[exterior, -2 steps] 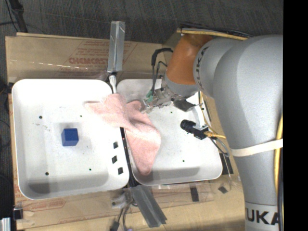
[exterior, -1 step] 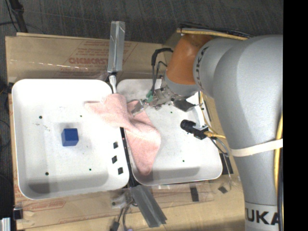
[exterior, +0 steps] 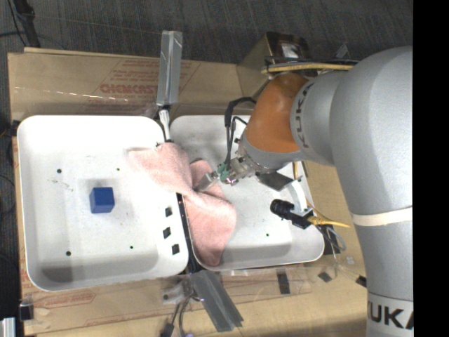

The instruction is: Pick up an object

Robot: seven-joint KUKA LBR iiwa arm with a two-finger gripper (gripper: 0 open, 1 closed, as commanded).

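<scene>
A pink cloth (exterior: pixel 205 216) lies draped over the wall between the two bins, one end in the left bin (exterior: pixel 42 153) and the larger part in the right bin (exterior: pixel 266 244). A small blue cube (exterior: pixel 102 199) sits in the left bin, well away from the cloth. My gripper (exterior: pixel 208 181) reaches in from the right and rests low against the cloth's upper fold, just on the right bin's side of the divider. The cloth bunches up a little beside the gripper's tip. The wrist hides part of the right bin's floor.
The grey arm with its orange band (exterior: pixel 277 121) covers the right bin's back right. Cardboard (exterior: pixel 84 76) lies behind the bins. A grey metal bracket (exterior: pixel 168 69) stands at the back of the divider and another (exterior: pixel 217 300) at its front.
</scene>
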